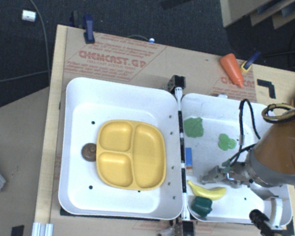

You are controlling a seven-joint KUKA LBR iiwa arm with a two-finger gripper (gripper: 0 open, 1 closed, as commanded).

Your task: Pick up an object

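The gripper [214, 176] hangs just above the toy banana [206, 191] near the front of the right bin [216, 106], and I cannot tell how it is set; the banana looks light, smooth and slippery, so grab its thick middle.

Lying smooth, faintly glossy yellow plastic: divided plate [131, 155] in the left white bin [72, 130], itself looking like matt moulded plastic. Showing right of the plate: shiny yellow banana [206, 190], glossy dark green block [201, 206]. Spreading beneath: brown bench sheet [112, 58], matt like cardboard, red-printed.
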